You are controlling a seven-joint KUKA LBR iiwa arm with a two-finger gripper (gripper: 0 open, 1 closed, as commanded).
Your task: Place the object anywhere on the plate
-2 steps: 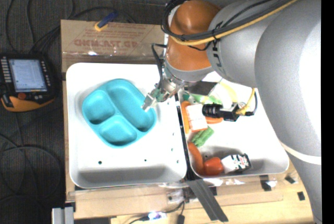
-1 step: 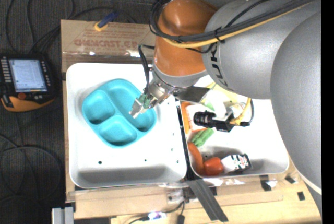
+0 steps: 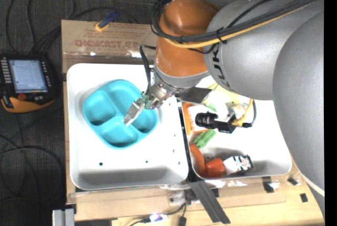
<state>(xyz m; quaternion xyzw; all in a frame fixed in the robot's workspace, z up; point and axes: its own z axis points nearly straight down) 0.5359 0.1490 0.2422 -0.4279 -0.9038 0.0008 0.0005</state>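
While the hand point(image 3: 134, 113) hangs over the sky-blue lobed plastic plate point(image 3: 108, 108) in the left white bin point(image 3: 95, 167), we cannot tell whether it grips anything, and we judge placement unfinished: a likely object, the green toy vegetable point(image 3: 204, 137), lies in the right bin point(image 3: 274, 151).

The plate point(image 3: 118, 114) is plain turquoise. The left bin point(image 3: 95, 169) is white with a few small dark dots; the right bin point(image 3: 269, 146) is white too. The arm point(image 3: 258, 46) is grey with an orange band point(image 3: 184, 35). The pod point(image 3: 204, 138) is green, the fruit point(image 3: 213, 167) red, the bottle point(image 3: 239, 163) white and black. The cardboard point(image 3: 105, 43) is brown with red lettering, the clip point(image 3: 107, 20) blue with yellow, the pendant point(image 3: 26, 82) black and orange with a pale screen
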